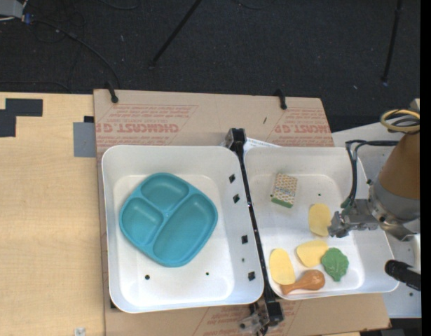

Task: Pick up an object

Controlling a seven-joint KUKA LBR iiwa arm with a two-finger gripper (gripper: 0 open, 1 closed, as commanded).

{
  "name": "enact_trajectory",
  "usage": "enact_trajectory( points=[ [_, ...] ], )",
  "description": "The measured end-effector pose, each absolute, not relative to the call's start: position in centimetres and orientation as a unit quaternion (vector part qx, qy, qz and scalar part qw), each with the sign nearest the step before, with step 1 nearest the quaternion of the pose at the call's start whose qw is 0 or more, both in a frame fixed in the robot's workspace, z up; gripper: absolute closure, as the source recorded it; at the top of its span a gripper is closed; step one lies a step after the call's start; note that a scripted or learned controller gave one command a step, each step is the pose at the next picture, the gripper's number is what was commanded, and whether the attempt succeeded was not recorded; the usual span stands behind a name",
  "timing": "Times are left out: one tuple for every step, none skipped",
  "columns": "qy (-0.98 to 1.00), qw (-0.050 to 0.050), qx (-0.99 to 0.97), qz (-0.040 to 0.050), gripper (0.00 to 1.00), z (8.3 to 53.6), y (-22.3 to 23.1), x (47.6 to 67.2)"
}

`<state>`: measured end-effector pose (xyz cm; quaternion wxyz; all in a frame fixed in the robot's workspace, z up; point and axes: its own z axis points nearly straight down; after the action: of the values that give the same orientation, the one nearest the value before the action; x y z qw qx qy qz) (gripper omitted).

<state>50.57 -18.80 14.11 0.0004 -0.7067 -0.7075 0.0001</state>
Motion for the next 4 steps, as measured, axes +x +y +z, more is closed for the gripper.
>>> enact_trajectory(
  points=[
    [-0.708,-0.001,-0.706,-0.0004,1.0,18.8,-18.9,51.5],
    [-0.708,-0.001,-0.706,-0.0005,1.0,23.2,-18.7,51.2],
    [-0.709,0.002,-0.705,-0.0001,1.0,24.0,-13.0,51.4],
    [-0.709,0.002,-0.705,0.0001,1.0,24.7,-8.0,51.6]
  ],
)
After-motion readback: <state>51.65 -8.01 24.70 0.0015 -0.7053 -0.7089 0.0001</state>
